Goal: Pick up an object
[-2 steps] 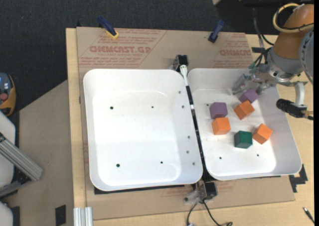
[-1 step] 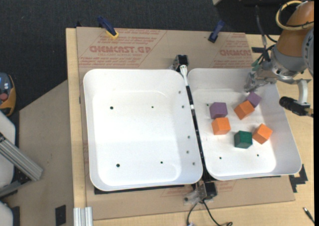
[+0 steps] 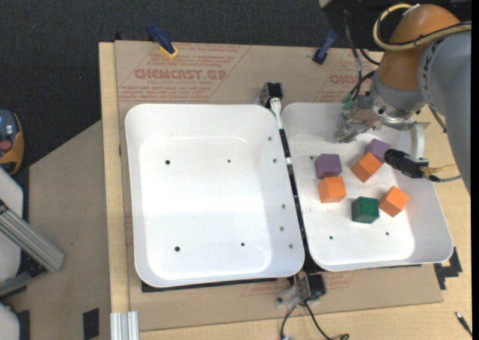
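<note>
arm (image 3: 449, 69): smooth grey casing with rounded joints, matt finish
band (image 3: 408, 50): glossy orange, wrapped around the arm above the wrist, bulging and rounded
wrist flange (image 3: 393, 102): pale grey ring under the orange band, darker seam beneath it
cables (image 3: 385, 20): a thin yellowish loop arching over the orange band; dark leads running alongside it
end effector (image 3: 350, 127): small metal-grey assembly with a touch of green on it; its details are too small to tell
side mount (image 3: 408, 160): white bracket carrying a black cylindrical piece

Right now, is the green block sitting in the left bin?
No, the green block lies in the right bin, between two orange blocks, not in the left bin.
</note>
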